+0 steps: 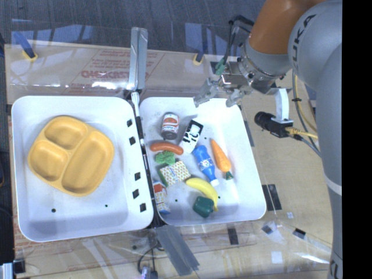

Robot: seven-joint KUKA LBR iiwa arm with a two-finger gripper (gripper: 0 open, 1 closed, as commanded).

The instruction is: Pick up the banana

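Currently the banana (203,188) lies low in the right bin (247,156), long axis running upper-left to lower-right, yellow and curved, touching a green block (203,207). Well apart, the gripper (218,96) hangs over the bin's top edge, fingers spread and holding nothing.

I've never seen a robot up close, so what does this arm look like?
The arm is thick and rounded, smooth grey, with an orange band above the wrist and part of some dark lettering on its side. The gripper at its end is small, grey metal. A black plug with a yellow cable hangs beside it.
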